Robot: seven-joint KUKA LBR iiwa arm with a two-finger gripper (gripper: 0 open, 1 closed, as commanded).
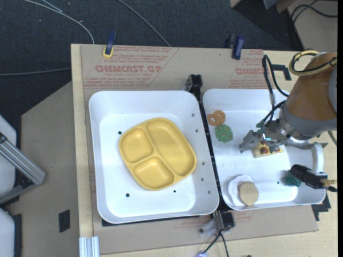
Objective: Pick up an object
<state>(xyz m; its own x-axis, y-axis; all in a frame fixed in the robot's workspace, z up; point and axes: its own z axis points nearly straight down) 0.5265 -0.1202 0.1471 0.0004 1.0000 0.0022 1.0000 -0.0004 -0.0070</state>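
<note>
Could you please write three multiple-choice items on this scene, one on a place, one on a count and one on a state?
1. Where does the yellow plastic divided plate lie?
A. In the left white bin
B. In the right white bin
C. On the cardboard sheet behind the bins

2. How many compartments does that plate have?
A. Two
B. Three
C. Five

3. How does the small brown pretzel-shaped ring lie relative to the green broccoli-like toy?
A. Stacked on top of it
B. In the other bin
C. Just behind it in the same bin

Key: 1 A, it fills the left bin's middle; 2 B, its ridges mark three wells; 3 C, both sit near the right bin's left wall.
</note>
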